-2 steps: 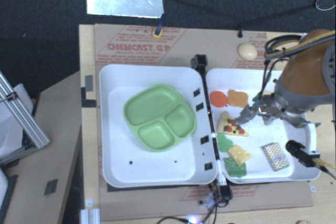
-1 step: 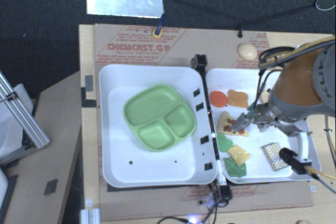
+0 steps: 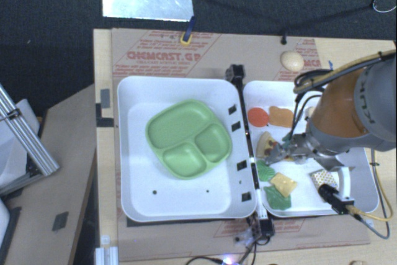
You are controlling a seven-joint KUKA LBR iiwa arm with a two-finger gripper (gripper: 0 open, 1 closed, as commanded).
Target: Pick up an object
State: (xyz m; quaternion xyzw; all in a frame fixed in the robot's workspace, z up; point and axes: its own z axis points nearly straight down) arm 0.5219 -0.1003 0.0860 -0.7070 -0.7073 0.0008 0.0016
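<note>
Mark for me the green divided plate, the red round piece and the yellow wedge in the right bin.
green divided plate (image 3: 188, 138), camera view, centre where its compartments meet.
red round piece (image 3: 258, 116), camera view, middle of its top face.
yellow wedge (image 3: 284, 184), camera view, middle of its top face.

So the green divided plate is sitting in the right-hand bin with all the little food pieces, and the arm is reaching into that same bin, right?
Not quite. The camera view shows the green divided plate alone in the left bin. The little food pieces, such as the red round piece and the orange piece, lie in the right bin, and the arm does reach into that bin.
</note>
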